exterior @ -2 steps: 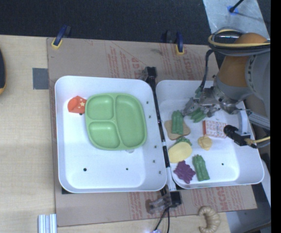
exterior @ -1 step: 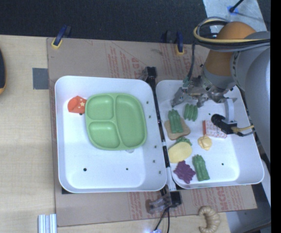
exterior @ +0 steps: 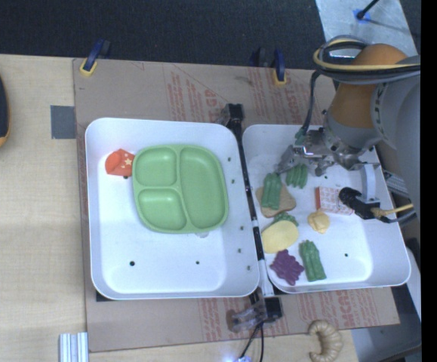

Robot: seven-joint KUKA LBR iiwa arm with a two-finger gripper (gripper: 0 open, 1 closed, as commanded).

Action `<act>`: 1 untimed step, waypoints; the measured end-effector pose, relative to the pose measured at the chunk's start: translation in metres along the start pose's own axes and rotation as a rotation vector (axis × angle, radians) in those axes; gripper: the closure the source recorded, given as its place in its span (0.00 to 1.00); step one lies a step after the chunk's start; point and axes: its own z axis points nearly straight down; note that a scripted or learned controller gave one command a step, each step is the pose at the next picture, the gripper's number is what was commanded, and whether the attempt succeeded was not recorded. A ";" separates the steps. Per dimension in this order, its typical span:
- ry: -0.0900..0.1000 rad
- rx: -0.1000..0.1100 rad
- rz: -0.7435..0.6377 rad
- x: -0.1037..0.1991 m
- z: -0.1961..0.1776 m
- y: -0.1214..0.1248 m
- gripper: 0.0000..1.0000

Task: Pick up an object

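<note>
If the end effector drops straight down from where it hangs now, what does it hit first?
Probably the dark green toy vegetable just under the end effector in the right bin; height above it is unclear from this slanted view.

Green toy vegetable [exterior: 297, 176], right bin [exterior: 369, 266], lying flat near top

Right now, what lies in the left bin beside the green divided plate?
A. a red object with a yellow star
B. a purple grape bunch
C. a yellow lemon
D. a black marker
A: the red object with a yellow star lies against the left edge of the green divided plate.
</note>
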 end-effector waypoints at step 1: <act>-0.001 0.000 -0.002 0.000 -0.011 0.001 1.00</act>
